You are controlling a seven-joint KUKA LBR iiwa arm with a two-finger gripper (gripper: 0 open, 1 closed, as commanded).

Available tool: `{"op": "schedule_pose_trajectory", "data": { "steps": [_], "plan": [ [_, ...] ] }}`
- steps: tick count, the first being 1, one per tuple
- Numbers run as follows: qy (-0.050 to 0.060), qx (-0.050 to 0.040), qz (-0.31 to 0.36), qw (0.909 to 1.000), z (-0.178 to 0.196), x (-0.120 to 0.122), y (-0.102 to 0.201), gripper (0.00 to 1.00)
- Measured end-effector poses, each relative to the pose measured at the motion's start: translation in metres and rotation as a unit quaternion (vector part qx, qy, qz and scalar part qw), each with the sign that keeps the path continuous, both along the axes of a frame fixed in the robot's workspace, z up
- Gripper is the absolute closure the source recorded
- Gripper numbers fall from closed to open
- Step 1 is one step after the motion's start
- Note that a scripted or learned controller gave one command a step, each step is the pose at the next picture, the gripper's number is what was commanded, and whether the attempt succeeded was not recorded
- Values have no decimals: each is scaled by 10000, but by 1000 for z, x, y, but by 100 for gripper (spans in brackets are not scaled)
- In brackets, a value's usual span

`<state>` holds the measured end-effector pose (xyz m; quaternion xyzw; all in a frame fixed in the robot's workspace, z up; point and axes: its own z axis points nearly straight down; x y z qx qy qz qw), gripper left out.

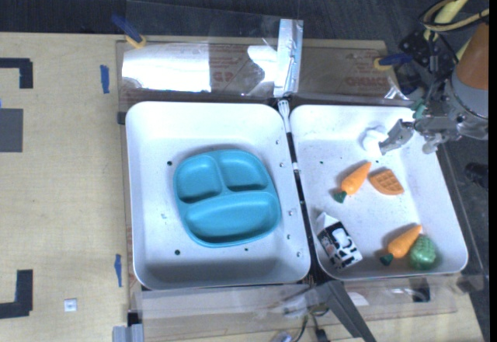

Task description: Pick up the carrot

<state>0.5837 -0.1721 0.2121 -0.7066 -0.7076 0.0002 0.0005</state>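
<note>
Two white bins side by side. Left bin has a blue divided plate sitting in the middle. Right bin holds the small stuff.

Two carrots here — both orange toy ones with green tops. One carrot lies near the bin's centre, tilted, green end pointing near-left, just beside an orange ridged piece on its right; whether they touch is hard to tell. Second carrot is at the near-right corner, pressed against a green lumpy item. A black-and-white printed item leans on the near-left wall. Small white object on the far side.

Gripper comes in from the right, over the far-right part of the right bin, close to the white object and well apart from both carrots. Nothing between its fingers; they look spread apart, though the view is small.

Handling guess: carrots look like hard, light plastic toys — rigid, smooth, likely to slip or roll if pinched at the tapered tip. Best hold is across the thick middle of the body, jaws square to the long axis. The central carrot looks easier: more free space on its left side. The corner one is crowded by the green item and the bin wall.
</note>
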Motion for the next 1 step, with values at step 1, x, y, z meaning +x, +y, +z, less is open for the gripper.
{"op": "schedule_pose_trajectory", "data": {
  "steps": [1],
  "plan": [
    [7, 3, -270, 9996, -118, -21, 65, 0]
  ]
}}
